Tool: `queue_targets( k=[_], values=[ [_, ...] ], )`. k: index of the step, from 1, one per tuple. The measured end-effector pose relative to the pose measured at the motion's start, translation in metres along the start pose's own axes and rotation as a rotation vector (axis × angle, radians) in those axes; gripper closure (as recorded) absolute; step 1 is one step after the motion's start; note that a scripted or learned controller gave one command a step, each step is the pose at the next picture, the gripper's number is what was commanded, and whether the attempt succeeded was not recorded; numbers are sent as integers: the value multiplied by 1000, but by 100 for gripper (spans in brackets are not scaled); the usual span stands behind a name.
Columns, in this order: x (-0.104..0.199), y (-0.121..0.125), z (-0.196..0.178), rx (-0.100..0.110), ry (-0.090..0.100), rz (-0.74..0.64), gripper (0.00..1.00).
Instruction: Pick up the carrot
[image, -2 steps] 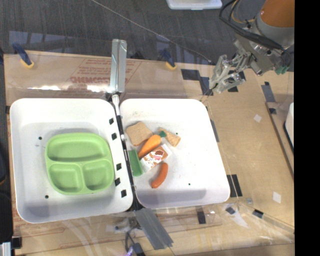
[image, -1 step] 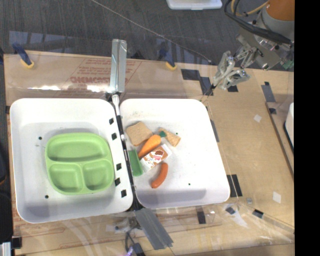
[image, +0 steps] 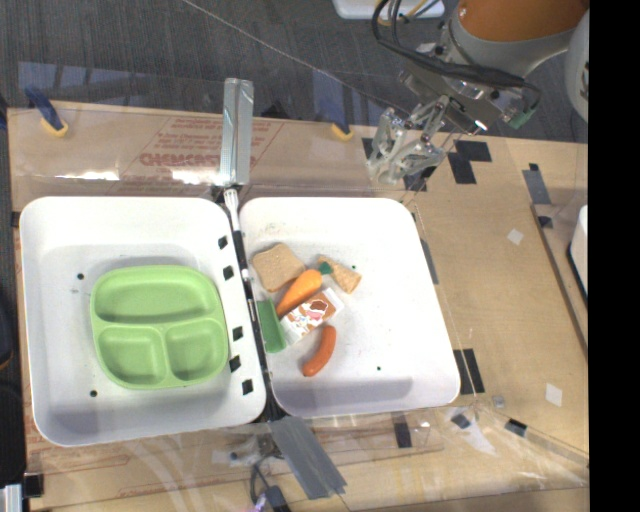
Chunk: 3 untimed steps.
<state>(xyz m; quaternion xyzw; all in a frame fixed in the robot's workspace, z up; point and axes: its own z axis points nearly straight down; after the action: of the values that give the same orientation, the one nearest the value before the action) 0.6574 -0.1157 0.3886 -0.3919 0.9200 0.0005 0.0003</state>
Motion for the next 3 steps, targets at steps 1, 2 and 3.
queue_targets(
  k=[1, 2, 3],
  values=[
    [38, -36, 3, 6, -2, -74, 100],
    [68, -65, 20, 2, 0, -112, 100],
    [66, -64, 35, 0, 1, -427, 100]
  ],
)
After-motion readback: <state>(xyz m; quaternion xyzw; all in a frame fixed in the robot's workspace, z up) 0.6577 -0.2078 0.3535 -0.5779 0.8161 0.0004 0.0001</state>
